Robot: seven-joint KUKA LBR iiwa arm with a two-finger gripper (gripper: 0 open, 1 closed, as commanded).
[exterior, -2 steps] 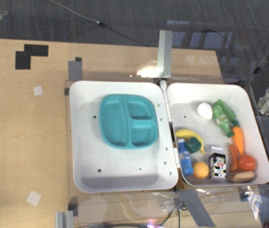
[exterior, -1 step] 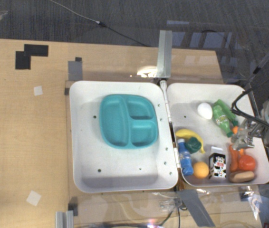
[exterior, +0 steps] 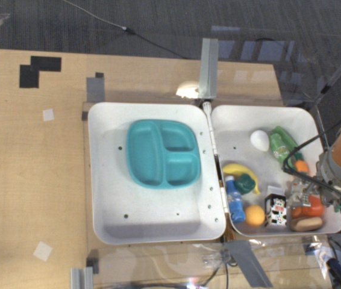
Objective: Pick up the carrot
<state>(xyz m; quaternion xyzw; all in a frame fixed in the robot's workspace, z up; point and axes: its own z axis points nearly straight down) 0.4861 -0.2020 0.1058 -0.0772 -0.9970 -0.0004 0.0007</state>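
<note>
A: Where is the carrot?

B: In the right bin, close to that bin's right wall and about halfway down it. Only a small orange bit shows, just below the green bottle and partly under a dark cable. The gripper hangs just beneath it, over the bin's lower right corner.

A: Jaws apart or together?

B: I cannot tell; the metal parts there blur into the red and brown toys under them. Nothing is visibly held.

A: How would the carrot handle?

B: My guess is a light toy vegetable, stiff and smooth, so somewhat slippery and inclined to roll. I would take it across the middle of its body, square to its long axis, though which way it lies is hard to read from so little of it.

A: Anything crowding it?

B: The bottle touches or nearly touches it above, and the red toy sits near below. The white egg, banana and teal plate in the left bin are well apart.
</note>
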